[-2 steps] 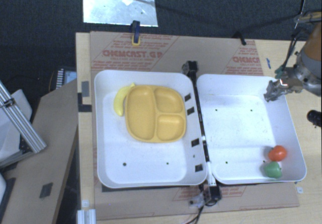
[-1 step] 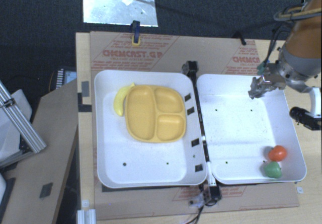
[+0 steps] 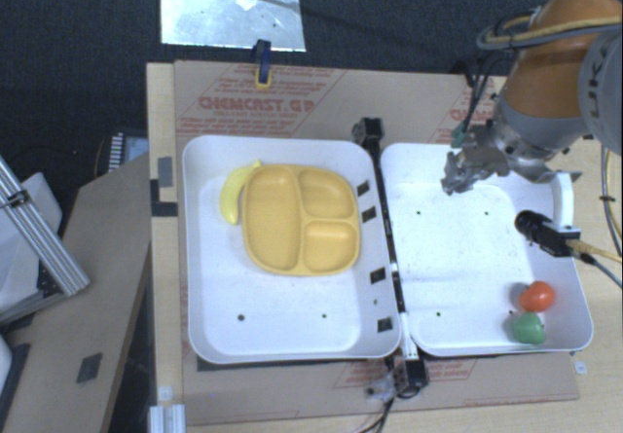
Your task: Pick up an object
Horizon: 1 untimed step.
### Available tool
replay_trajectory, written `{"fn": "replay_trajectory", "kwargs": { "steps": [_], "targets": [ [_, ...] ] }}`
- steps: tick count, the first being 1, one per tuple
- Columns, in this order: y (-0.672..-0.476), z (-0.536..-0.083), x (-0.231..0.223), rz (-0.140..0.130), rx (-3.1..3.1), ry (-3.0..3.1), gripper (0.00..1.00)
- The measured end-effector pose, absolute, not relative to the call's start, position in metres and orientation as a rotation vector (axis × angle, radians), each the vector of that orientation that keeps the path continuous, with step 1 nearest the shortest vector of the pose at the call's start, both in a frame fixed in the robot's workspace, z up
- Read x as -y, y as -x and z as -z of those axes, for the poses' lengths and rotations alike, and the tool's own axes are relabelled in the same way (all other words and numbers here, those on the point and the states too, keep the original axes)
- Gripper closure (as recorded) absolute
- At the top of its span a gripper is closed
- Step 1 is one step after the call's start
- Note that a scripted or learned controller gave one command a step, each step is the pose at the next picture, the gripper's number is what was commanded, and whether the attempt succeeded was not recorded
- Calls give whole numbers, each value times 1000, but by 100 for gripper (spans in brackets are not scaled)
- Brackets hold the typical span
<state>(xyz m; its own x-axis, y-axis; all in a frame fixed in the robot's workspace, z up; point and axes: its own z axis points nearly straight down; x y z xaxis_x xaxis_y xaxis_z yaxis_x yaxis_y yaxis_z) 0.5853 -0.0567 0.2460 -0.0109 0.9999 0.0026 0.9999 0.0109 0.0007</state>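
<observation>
Behind bins, cardboard [image 3: 255, 102] printed "CHEMCAST GP"

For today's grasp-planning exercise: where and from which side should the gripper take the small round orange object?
Probably grip the small round orange object across its middle, descending from above. The green object touches its near side and the right bin's wall sits close.

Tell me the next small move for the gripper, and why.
Probably shift the gripper toward the near right corner of the right bin, where the orange ball and the green ball lie. It now hangs over the bin's far edge, apart from both, with nothing between its fingers.
</observation>
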Motion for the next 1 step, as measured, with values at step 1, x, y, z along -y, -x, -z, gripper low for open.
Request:
{"fn": "replay_trajectory", "kwargs": {
  "steps": [1],
  "targets": [
    [-590,-232,2,3,2232,2209,100]
  ]
}}
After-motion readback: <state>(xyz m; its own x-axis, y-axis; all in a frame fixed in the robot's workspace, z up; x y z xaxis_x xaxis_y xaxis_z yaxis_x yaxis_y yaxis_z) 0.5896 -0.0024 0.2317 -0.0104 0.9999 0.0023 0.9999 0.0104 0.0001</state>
